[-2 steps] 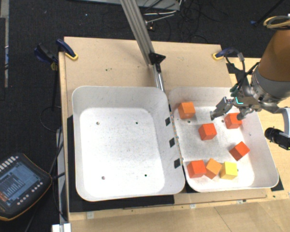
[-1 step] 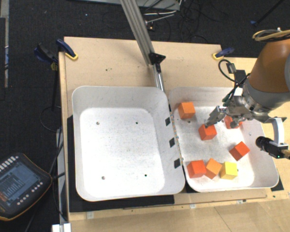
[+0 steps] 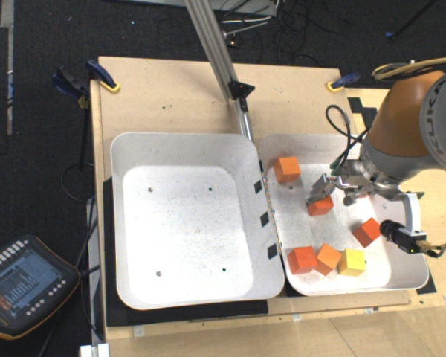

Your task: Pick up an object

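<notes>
A handheld control pendant point(image 3: 21, 287) with a grey screen and orange trim lies at the far left on the dark carpeted floor. Beside it stands the desk point(image 3: 178, 95), a pale plywood sheet with blue-and-yellow clamps at its far corners. Two shallow white bins with rounded corners sit on it side by side, their matte plastic speckled with small dark marks. The left bin point(image 3: 186, 214) has a flat, lightly scuffed floor. A ribbed metal pole point(image 3: 212, 39) slants down from the top of the view to the gap between the bins.

The right bin point(image 3: 282, 222) holds six small blocks with crisp edges and matte faces. An orange cube point(image 3: 287, 169) sits near its far left. Along the near edge lie a red-orange cube point(image 3: 302, 259), an orange cube point(image 3: 328, 258) turned on a corner, and a yellow cube point(image 3: 353, 262), the three close in a row. A red block point(image 3: 367, 231) lies tilted toward the right side.

The claw point(image 3: 323, 193) is over the middle of this bin, its grey metal fingers just above or touching another red-orange block point(image 3: 321, 206); I cannot tell whether the fingers are apart or clamped. Behind it rises the arm's smooth orange band point(image 3: 405, 121).
</notes>
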Action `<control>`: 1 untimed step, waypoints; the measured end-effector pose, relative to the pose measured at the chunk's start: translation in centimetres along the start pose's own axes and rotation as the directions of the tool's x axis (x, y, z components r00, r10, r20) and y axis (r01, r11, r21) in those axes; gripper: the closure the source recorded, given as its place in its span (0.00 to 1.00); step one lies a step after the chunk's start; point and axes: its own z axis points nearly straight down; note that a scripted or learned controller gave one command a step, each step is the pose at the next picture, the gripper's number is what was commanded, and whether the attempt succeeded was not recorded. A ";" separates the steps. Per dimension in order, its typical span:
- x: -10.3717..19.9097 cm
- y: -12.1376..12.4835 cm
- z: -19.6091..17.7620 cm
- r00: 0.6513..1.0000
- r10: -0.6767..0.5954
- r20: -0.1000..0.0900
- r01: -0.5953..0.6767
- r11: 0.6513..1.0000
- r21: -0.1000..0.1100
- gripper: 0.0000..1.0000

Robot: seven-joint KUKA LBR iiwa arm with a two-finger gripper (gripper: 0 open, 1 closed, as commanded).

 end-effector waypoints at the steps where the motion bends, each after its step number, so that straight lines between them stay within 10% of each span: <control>1: 0.5 0.5 6.1 1.000 0.000 -0.001 0.000 1.000 0.001 0.00</control>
